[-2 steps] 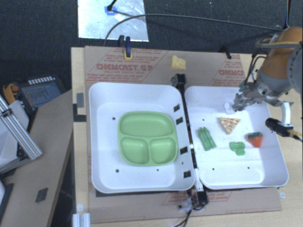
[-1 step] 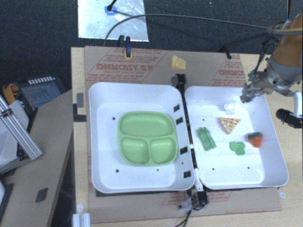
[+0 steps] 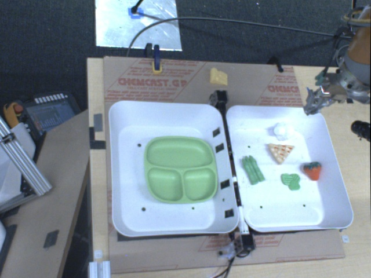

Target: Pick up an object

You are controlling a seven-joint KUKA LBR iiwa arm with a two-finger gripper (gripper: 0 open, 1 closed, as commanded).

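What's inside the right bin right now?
Right bin holds a white ball, waffle piece, green stalks, green leafy piece and strawberry. Nothing looks covered.

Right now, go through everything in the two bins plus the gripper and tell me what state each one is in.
Green divided plate: flat in the left bin, compartments bare.
Asparagus: lying loose in the right bin.
Pizza slice: lying flat, untouched.
White object: resting near the pizza slice.
Green leafy piece: lying loose.
Strawberry: resting beside the leafy piece.
Gripper: above the right bin's far corner, holding nothing.
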